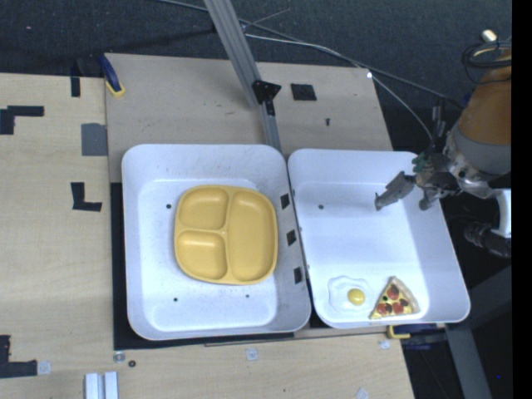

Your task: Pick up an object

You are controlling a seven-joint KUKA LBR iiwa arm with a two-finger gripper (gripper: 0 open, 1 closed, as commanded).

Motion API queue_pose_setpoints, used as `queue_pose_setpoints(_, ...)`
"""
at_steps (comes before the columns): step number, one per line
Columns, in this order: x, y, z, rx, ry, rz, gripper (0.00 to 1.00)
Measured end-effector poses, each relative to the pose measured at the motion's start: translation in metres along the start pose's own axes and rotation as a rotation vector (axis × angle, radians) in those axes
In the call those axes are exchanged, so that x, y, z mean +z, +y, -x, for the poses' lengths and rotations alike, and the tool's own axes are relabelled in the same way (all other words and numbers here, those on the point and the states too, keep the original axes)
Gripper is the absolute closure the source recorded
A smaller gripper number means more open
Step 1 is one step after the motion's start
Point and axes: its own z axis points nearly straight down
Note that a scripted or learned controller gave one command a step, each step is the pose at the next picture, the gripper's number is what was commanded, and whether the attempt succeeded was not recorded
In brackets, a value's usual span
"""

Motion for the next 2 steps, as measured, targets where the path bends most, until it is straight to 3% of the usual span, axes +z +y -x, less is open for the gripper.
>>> queue_pose_setpoints(2, 0.113, 0.003, -0.003, 0.001, 0.000, -0.006, 0.00)
